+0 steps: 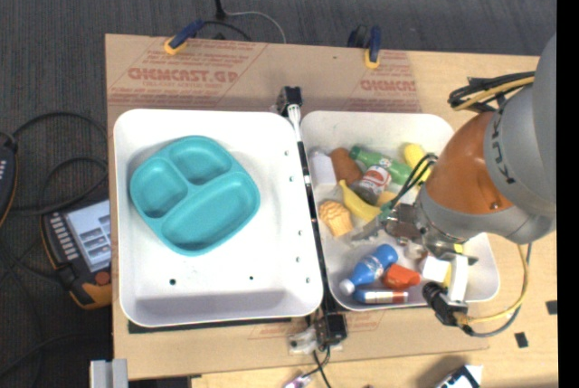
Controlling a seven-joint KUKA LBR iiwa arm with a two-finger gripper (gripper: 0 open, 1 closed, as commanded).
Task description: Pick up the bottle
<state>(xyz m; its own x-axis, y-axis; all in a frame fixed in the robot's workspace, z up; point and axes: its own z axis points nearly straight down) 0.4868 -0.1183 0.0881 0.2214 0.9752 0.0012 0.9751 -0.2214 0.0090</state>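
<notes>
The grey arm with its orange band [461,174] covers the right part of the right-hand shallow white bin [375,118], and whatever lies under its wrist is hidden. The two-finger gripper [391,225] sits low among the clutter near the bin's middle; its metal parts blur into the objects around it, so whether the fingers are apart or together cannot be told, and nothing can be seen between them. The green plastic bottle with a red-and-white label [375,167] lies on its side in the upper middle of that bin, its long axis running from upper left to lower right (which end carries the cap is hard to make out), and its lower-right end is cut off by the arm. A yellow banana-shaped toy [359,200] lies just below it and a brown sausage-like piece [345,165] just to its left. The left-hand white bin [136,287] holds a teal divided plate [194,194].
</notes>
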